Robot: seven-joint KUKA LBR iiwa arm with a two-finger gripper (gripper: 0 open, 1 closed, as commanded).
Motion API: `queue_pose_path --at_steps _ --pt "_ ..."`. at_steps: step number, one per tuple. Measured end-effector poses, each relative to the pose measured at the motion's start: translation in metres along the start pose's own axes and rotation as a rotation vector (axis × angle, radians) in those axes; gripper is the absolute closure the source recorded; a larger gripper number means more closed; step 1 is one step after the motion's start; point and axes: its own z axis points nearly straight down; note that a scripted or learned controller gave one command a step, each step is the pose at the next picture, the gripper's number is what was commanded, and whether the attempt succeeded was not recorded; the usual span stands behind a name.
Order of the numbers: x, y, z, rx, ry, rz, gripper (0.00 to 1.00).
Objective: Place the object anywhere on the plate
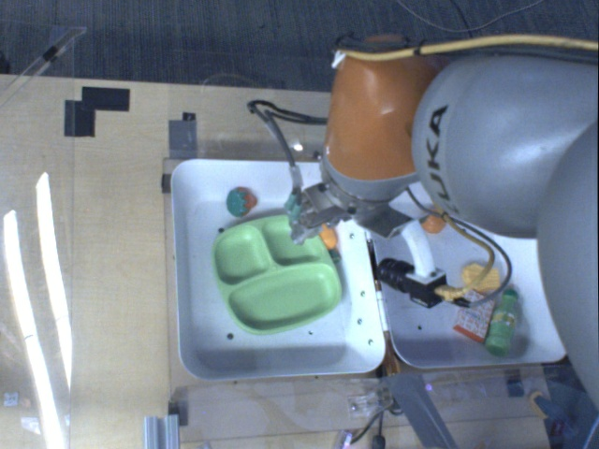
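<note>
Carrot (pixel 328 237) is sitting just right of our pincer (pixel 301 223), whose state we cannot tell; we are aiming left-down onto the plate (pixel 276 297).

Pale wood bench (pixel 94 279) spreads left of the gripper, black tape marks (pixel 94 108) up beyond it, dark blue carpet (pixel 187 17) further back.

Smooth plastics over pale, matt wood-look bench (pixel 94 279).
Just under the pincer (pixel 307 215): green divided plate (pixel 276 274), smooth moulded plastic with soft sheen. Beneath it, white bin (pixel 201 344), glossy plastic. Above the pincer: orange band (pixel 374 115), satin-smooth; grey arm shell (pixel 505 138), semi-gloss. Far right of the pincer: shiny green bottle (pixel 502 321).
</note>
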Motion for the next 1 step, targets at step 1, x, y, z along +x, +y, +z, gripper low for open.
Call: queue_pose_path --at_steps 1 --pt "-0.0167 -0.0476 -0.1776 -0.002 -0.002 -0.286 1.00"
